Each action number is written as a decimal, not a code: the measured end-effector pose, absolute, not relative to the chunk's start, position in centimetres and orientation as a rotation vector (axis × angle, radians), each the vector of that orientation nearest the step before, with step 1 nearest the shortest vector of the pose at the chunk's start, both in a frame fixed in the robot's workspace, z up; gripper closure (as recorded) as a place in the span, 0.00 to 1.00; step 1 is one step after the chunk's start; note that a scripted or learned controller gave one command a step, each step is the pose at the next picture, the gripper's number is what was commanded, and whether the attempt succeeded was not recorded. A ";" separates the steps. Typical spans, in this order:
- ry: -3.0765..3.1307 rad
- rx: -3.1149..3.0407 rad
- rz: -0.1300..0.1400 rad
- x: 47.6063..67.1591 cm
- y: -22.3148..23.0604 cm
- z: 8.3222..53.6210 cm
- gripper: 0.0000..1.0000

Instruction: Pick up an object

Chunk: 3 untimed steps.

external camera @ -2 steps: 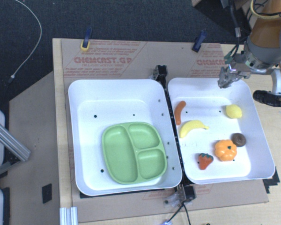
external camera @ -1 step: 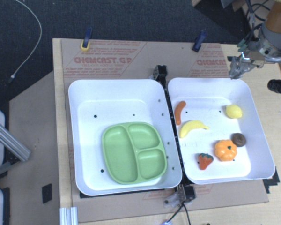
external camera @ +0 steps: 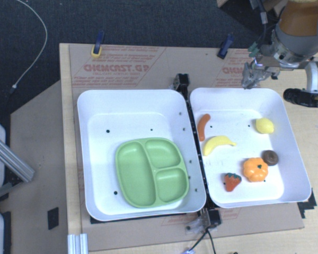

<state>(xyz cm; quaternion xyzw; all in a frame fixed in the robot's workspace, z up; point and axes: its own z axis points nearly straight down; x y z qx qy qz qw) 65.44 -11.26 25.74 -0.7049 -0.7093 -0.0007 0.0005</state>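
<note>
A dark blue-grey carpeted floor (external camera: 122,15) lay behind a bench topped with a tan board (external camera: 148,67), and a thin white cable (external camera: 40,20) curled across the carpet at upper left. Faded red lettering on the board (external camera: 115,67) read roughly "CHEMCAST GP", repeated in part near the right bin. A yellow clamp (external camera: 97,49) and a blue clamp (external camera: 225,46) gripped the board's far edge, and a small black bracket (external camera: 181,81) sat at the seam between the bins. The left shallow white bin (external camera: 90,120) held a pale green, three-compartment plastic tray (external camera: 151,171). The right shallow white bin (external camera: 291,142) held the small toy foods, all lying apart from one another: an orange-red sausage (external camera: 203,127) near the left wall, a yellow banana (external camera: 217,144) just below it, a yellow lemon (external camera: 264,125) toward the far right, a brown round piece (external camera: 270,157) touching or just beside an orange pumpkin (external camera: 255,170), and a red strawberry with a green top (external camera: 232,181) at the near side. The grey arm with its orange band (external camera: 302,15) reached in from the upper right, its gripper (external camera: 250,79) pointing down just above the right bin's far rim, clear of every object; whether its claw stood apart or together could not be told at this size.
</note>
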 end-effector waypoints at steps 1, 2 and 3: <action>-2.225 -2.211 0.000 64.5 -5.2 24.2 1.00; -2.226 -2.211 0.000 63.1 1.0 24.0 1.00; -2.225 -2.211 0.002 62.5 7.4 22.9 1.00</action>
